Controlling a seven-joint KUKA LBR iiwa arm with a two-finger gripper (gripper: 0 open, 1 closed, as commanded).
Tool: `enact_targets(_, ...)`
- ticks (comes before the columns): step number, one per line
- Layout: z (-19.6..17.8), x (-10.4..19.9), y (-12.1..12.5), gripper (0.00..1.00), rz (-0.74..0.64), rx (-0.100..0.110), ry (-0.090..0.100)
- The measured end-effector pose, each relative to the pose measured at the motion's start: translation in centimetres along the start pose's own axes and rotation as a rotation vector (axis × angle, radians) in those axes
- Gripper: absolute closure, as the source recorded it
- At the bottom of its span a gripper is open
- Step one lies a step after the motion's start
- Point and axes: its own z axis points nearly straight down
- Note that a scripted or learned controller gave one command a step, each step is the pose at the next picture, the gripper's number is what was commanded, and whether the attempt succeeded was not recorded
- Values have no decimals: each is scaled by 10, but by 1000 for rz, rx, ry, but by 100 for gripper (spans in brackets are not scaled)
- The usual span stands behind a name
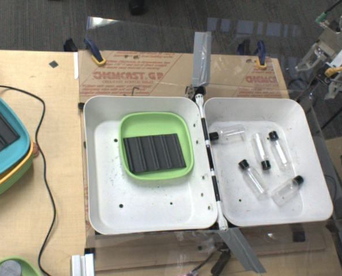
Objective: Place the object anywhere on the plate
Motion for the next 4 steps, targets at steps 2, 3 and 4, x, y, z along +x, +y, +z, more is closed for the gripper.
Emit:
enact_targets(2,-53,-24,13,0,355,2,0)
enact_targets(3,3,-28,20,0,482,3,-1)
enact_targets(4,-55,-27,21,0,524,1,1)
